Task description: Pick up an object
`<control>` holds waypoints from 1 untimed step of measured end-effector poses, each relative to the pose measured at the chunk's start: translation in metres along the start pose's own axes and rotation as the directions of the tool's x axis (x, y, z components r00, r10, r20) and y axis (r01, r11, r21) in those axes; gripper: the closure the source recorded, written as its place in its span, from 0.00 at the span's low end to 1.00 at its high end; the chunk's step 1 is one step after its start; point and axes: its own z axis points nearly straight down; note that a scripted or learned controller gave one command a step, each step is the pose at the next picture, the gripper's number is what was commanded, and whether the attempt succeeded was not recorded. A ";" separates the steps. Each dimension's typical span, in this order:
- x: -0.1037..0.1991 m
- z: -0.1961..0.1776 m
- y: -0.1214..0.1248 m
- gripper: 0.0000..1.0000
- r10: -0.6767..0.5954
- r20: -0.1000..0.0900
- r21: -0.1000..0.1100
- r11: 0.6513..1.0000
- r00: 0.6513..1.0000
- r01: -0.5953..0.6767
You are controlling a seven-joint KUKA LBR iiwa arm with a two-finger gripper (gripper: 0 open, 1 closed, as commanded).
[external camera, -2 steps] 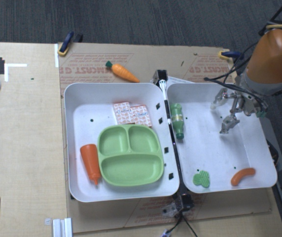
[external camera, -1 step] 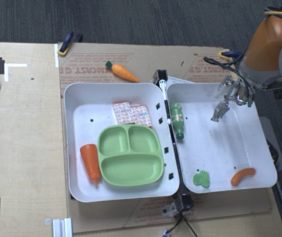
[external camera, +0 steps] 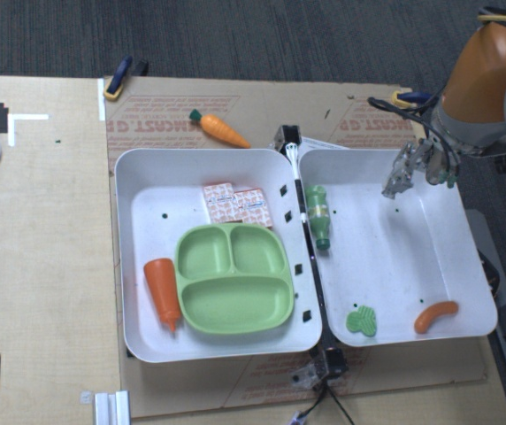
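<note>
I see gripper [external camera: 401, 182] over right bin's [external camera: 465, 228] far wall, grip state unclear, nothing visibly held | nearest pick: bottle [external camera: 318, 216] along left wall; sausage [external camera: 435, 316] near-right corner | hovering, likely pre-descent

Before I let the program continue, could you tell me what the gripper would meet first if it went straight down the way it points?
Most likely the bare white floor of the right bin. The gripper points down over the bin's upper part, apart from the green bottle. Depth is hard to judge from this single slanted view.
</note>
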 end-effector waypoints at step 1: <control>0.024 -0.081 0.033 1.00 0.044 -0.007 0.002 0.999 0.999 -0.044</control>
